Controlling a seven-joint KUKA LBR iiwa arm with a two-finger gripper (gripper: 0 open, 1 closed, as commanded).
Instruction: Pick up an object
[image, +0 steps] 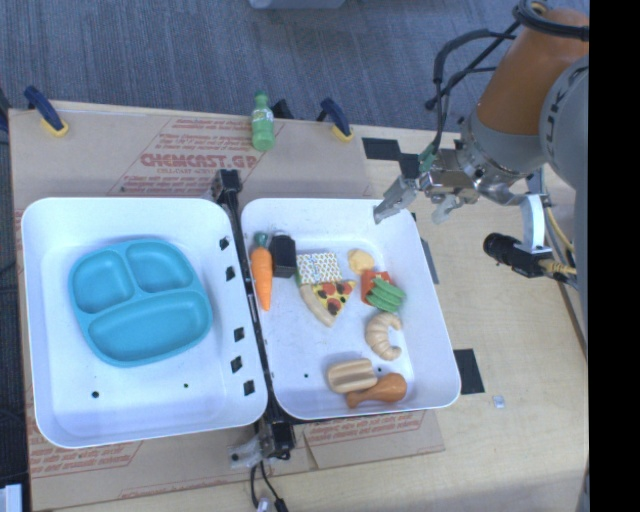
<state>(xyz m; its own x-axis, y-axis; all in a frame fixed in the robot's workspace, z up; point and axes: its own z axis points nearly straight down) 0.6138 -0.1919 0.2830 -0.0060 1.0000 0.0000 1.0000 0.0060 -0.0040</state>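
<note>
From my seat the pick has not begun in any way I can see. The gripper (418, 196) hangs over the far right corner of the right bin (300, 385), up near the rim, and nothing sits between its fingers; they look spread apart, one finger (392, 205) jutting toward the bin and the other back toward the wrist (the slant makes me less sure than I'd like).

Every candidate lies on the bin floor: the carrot (261, 275) along the left wall, a dark block (283, 255) just beside it, the pizza slice (328, 296) in the middle, a croissant (383, 334) and a hot dog (351, 375) nearer the front, with a drumstick (379, 390) touching the hot dog. The blue tray (140, 300) rests alone in the left bin (60, 400).

What's left, I judge, is all of it: choose, descend, close, lift.
</note>
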